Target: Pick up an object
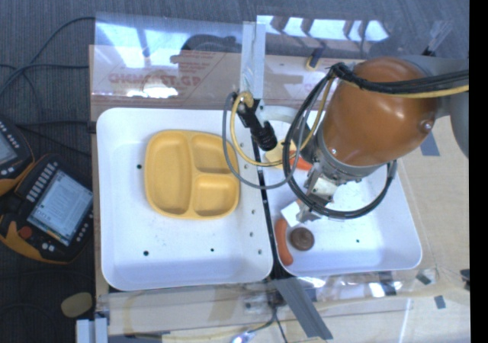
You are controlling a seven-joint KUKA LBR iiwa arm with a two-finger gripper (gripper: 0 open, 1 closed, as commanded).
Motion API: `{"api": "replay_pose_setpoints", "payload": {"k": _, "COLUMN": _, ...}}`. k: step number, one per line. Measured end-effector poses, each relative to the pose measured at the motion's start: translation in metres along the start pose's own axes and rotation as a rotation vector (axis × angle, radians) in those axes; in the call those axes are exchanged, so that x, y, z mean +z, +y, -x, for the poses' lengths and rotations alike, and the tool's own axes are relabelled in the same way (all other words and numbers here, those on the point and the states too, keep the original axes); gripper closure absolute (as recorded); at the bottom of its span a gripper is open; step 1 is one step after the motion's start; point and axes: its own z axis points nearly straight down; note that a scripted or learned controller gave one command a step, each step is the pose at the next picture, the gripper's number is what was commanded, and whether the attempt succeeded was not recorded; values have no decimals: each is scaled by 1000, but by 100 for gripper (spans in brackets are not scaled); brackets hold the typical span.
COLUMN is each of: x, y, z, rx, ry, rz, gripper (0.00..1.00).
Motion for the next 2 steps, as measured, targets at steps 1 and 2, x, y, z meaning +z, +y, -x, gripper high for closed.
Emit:
{"api": "replay_pose_setpoints", "payload": {"k": 1, "x": 16, "y": -17, "z": 6, "rx": 194, "ry": 1, "rz": 0, "gripper": 100}}
{"api": "replay_pose_setpoints", "payload": {"k": 2, "x": -14, "y": -5, "z": 0, "rx": -75, "ry": 3, "rz": -1, "gripper": 100}}
